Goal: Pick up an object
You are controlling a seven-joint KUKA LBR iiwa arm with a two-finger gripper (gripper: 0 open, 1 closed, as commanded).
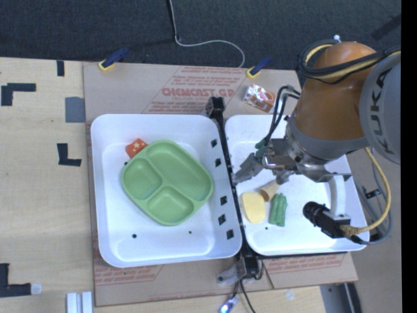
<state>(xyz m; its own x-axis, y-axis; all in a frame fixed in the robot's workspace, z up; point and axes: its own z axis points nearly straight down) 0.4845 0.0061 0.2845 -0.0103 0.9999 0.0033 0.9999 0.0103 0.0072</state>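
Two shallow white bins sit side by side on a cardboard sheet (195, 87) that covers the tabletop (39, 175).

Left bin (107, 237): a green divided plate (167, 182) with three compartments lies tilted across the middle. A small orange block (135, 148) rests just beside the plate's upper left edge, partly tucked against it.

Right bin (296, 240): three small things cluster near the dividing wall, toward the front. A pale yellow wedge (254, 207) lies nearest the wall. A green ridged piece (279, 210) lies just beside it on the right, touching or nearly so. A small tan piece (268, 190) sits just above and between them.

The arm (335, 100) comes in from the right, its orange band over the right bin. The hand (251, 168) hangs low over the right bin, just above the tan piece and close to the dividing wall. One dark finger (246, 170) points left toward the wall; cannot tell how wide the hand stands, and nothing is seen between its fingers.

Behind the right bin, on the cardboard, lies a small red-and-white packet (258, 96). Two blue-and-yellow clamps (114, 58) hold the cardboard's far edge. A thin cable (195, 43) loops across the dark floor behind.
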